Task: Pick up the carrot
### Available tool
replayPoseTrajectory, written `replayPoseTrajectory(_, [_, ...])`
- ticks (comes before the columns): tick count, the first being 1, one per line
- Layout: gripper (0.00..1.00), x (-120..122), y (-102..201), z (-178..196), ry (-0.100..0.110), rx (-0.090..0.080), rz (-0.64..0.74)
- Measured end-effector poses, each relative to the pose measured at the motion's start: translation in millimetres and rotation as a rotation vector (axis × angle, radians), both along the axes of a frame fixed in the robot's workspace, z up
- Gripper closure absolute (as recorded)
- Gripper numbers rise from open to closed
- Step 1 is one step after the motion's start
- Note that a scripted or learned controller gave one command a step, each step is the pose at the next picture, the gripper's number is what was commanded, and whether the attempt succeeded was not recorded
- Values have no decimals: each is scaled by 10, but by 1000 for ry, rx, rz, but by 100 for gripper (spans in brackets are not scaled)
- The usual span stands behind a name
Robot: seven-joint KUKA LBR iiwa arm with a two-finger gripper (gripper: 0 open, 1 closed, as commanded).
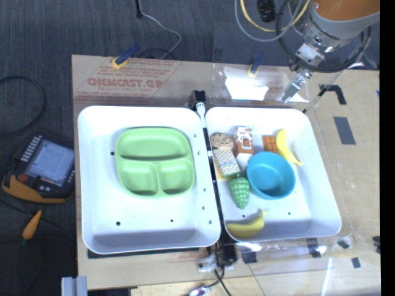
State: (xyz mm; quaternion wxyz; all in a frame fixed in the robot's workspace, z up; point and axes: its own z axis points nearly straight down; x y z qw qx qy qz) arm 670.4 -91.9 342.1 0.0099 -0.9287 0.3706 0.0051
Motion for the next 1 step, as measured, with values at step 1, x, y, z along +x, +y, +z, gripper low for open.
replayPoseTrajectory(1, [100, -532, -483, 887, -11, -20, 330])
